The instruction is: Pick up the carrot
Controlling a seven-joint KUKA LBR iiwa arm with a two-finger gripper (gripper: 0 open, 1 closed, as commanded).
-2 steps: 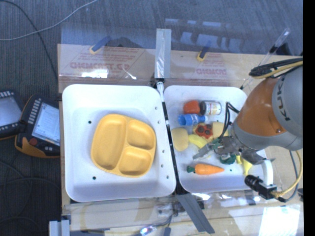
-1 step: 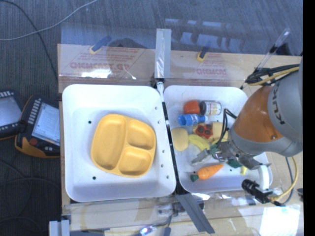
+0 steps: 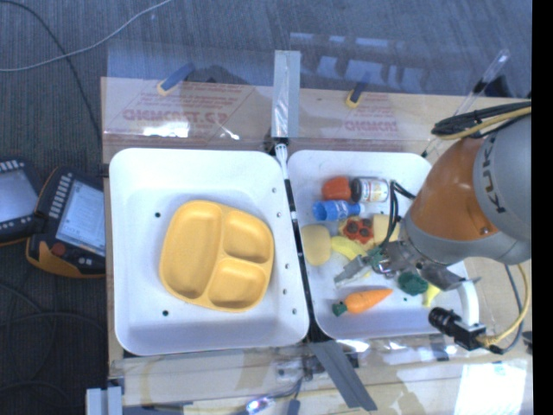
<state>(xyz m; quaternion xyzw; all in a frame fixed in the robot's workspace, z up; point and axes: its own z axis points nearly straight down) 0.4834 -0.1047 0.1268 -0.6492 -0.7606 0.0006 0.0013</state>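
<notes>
Camera view: carrot [image 3: 365, 300] lies free on the floor of the right bin [image 3: 380, 325], near its front wall. Gripper [image 3: 354, 271] hovers just above it, fingers spread, nothing between them. Yellow tray [image 3: 216, 254] sits in left bin [image 3: 138, 180].

Two bins sit side by side on the tabletop [image 3: 199, 111]. The left bin [image 3: 138, 318] holds a divided tray [image 3: 216, 253]. In the right bin [image 3: 380, 322], the carrot [image 3: 365, 300] lies nearest the front wall, other small items behind it.
</notes>
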